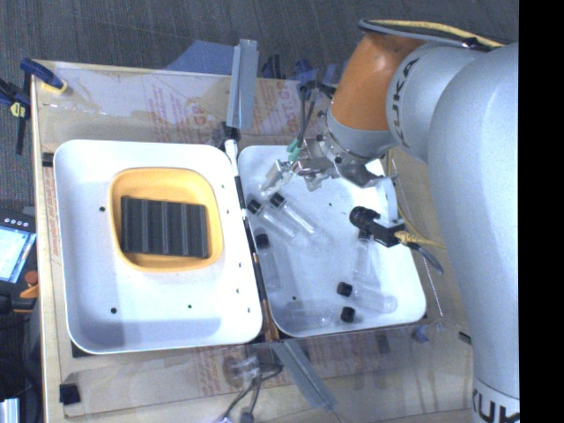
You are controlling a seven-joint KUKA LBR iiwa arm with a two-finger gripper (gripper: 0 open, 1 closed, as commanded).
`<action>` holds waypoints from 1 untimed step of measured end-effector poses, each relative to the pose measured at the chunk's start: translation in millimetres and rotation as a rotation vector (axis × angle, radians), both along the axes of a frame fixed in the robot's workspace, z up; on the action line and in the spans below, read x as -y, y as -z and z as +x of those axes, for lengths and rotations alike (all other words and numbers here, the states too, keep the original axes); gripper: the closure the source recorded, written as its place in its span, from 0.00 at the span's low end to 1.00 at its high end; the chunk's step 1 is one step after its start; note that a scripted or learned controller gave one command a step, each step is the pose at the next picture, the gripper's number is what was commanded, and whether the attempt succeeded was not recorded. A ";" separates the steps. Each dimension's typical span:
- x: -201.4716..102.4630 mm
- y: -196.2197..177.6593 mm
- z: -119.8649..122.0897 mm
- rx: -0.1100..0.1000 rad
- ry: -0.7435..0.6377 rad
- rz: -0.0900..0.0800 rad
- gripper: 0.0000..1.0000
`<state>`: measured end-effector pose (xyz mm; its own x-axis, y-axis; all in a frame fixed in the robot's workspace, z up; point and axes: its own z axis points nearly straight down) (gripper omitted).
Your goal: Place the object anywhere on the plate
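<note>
A yellow plate lies in the left white bin, and a black ridged block rests on it. Several clear tubes with black caps lie scattered in the right white bin; one tube lies just below my gripper and another near the front right corner. My gripper hangs over the back left part of the right bin, above the nearest tubes. I see nothing clearly held in it.
The arm's grey body and orange band cover the right bin's back right corner. Small black caps sit loose near the bin's front. A metal bar stands behind the gap between the bins.
</note>
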<state>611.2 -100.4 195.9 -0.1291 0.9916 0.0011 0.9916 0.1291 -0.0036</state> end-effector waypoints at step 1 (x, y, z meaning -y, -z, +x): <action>-63.1 4.5 5.8 -0.001 -0.306 0.001 0.00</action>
